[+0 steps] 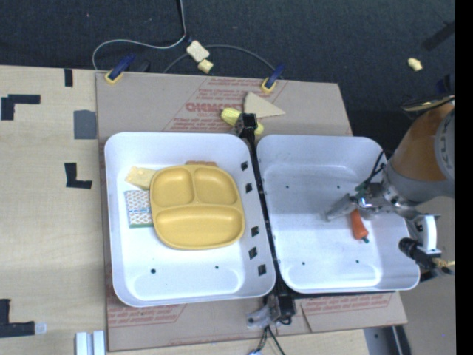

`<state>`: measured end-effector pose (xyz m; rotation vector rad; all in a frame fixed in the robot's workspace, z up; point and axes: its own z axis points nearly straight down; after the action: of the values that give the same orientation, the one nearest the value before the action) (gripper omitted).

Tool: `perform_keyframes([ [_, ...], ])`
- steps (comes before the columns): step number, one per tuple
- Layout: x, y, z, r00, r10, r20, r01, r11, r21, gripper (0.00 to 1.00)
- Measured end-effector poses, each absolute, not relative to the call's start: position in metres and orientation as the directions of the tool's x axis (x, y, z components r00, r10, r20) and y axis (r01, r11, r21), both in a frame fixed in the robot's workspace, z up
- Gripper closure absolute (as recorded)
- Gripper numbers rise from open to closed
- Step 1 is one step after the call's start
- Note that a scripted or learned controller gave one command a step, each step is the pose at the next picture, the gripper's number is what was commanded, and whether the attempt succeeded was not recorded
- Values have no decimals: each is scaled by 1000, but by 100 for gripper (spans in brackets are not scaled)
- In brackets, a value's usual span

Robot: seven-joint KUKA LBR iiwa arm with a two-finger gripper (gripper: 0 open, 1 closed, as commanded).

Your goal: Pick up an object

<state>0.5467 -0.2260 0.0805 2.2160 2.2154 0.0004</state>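
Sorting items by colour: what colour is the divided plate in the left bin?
Yellow; the camera view shows the divided plate clearly.

A brown cardboard sheet (pixel 214 102) lies on the light wood counter (pixel 44 198), beneath two white bins. Blue-and-yellow clamps (pixel 118 70) and (pixel 273 77) pinch its far edge. A yellow-and-black clip (pixel 247 123) sits where the bins meet at the far side, and a row of black clips (pixel 255 231) joins them along the seam. Black tape marks (pixel 74 174) dot the counter. A thin cable (pixel 179 21) runs across the dark carpet (pixel 332 21) beyond.
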Motion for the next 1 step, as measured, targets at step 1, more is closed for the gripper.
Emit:
perform_keyframes([
  [1, 547, -226, 98, 0, 1000, -8, 1000, 0, 11, 100],
])
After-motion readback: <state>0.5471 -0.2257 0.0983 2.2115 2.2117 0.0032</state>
